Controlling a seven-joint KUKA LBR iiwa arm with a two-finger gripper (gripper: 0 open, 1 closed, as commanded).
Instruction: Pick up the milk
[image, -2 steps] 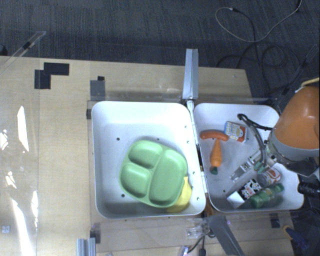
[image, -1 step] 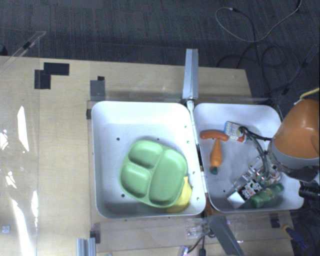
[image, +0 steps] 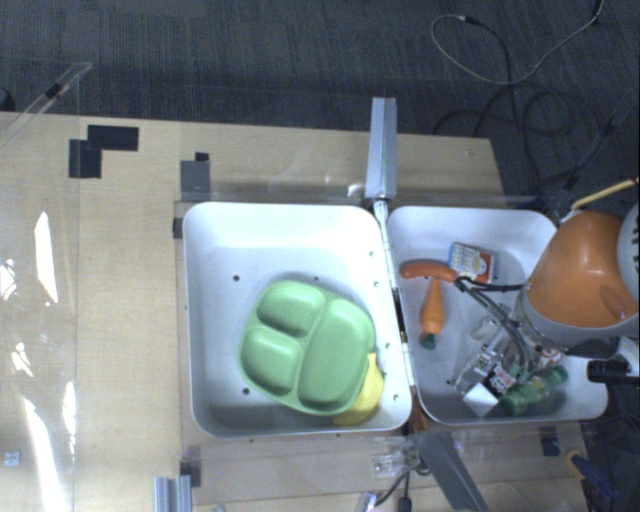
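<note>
The milk (image: 470, 262), a small carton, lies at twelve o'clock in the right bin (image: 440, 405), beside the sausage (image: 428, 269). The pincer (image: 497, 372) hovers at five o'clock, its state unclear; it should travel up and descend squarely.

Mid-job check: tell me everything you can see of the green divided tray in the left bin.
The green tray is a pale green, smooth, plastic-looking plate with rounded corners, divided into three shallow compartments, none holding anything visible. It lies open side up, turned at a slant, on the floor of the left bin, toward the near right corner. Its lower right edge overlaps a yellow object, partly hiding it.
</note>
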